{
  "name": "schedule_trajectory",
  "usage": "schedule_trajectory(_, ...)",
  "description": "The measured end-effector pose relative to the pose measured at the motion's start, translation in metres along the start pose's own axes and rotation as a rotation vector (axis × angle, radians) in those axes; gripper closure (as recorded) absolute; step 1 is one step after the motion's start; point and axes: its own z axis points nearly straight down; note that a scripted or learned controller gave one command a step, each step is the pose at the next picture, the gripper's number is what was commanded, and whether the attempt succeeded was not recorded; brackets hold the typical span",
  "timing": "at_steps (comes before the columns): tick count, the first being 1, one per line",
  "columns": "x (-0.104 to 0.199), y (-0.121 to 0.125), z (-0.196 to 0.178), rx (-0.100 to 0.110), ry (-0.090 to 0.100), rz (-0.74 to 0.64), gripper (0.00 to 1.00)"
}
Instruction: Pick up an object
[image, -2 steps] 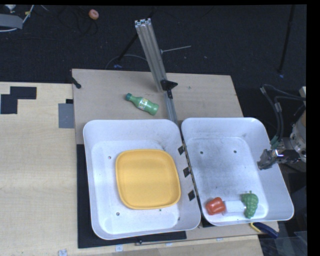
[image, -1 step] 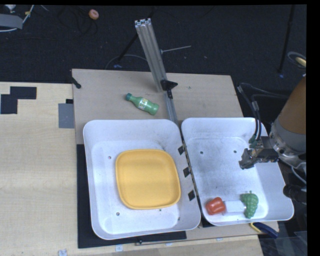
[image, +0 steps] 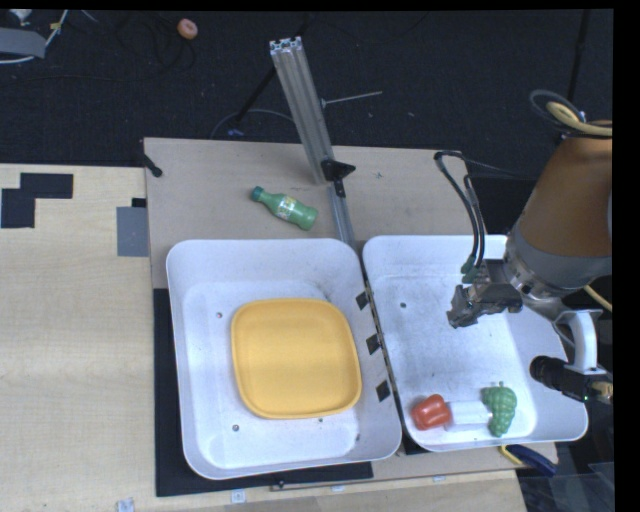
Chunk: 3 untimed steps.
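A red pepper-shaped toy (image: 431, 411) lies at the front of the right bin (image: 420, 270). A green broccoli-like toy (image: 499, 407) lies just to its right, with a small white piece (image: 468, 416) between them. A yellow square plate (image: 295, 356) rests in the left bin (image: 200, 280). My gripper (image: 470, 309) hangs over the middle right of the right bin, behind the two toys and apart from them. I see nothing held in it.
A green bottle (image: 285, 207) lies on the bench behind the left bin. A metal rail (image: 308, 100) slants up from between the bins. Black cables (image: 465, 200) run from the wrist over the right bin's back edge.
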Motion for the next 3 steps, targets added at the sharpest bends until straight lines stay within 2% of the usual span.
schedule_trajectory(1, 0.046, 0.025, 0.009, 0.001, -0.001, 0.001, 1.00)
schedule_trajectory(2, 0.095, 0.032, 0.020, 0.001, 0.000, 0.000, 1.00)
schedule_trajectory(3, 0.141, 0.055, 0.029, 0.001, -0.001, 0.001, 1.00)
